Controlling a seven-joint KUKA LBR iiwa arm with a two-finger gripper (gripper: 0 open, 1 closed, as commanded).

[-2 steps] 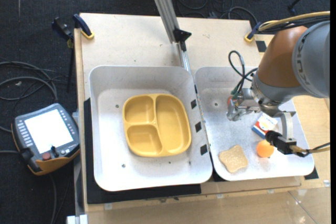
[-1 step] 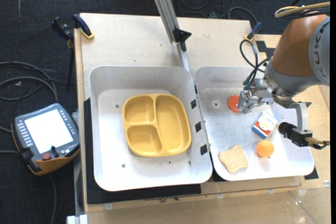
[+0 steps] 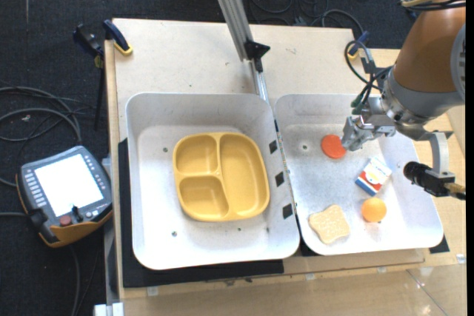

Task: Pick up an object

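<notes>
Nearest the camera, along the front of the right bin (image 3: 415,237), lies a slice of toast (image 3: 329,223), with an orange ball (image 3: 374,210) just to its right. A little farther back from the toast sits a small blue, white and red carton (image 3: 372,177), tilted on the bin floor. Beyond the carton, toward the back of the same bin, a flat red-orange disc (image 3: 333,146) rests on the floor. The gripper (image 3: 353,137) hangs just beside that disc, on its right edge, close enough that touching or apart cannot be told; whether its pincer is apart or together cannot be told either, and nothing is seen clamped in it. Left of the right bin, the left bin (image 3: 148,122) holds a yellow divided plate (image 3: 220,175) with three compartments. Farther back, behind both bins, a grey metal pole (image 3: 231,0) slants up across the bench (image 3: 185,55).
</notes>
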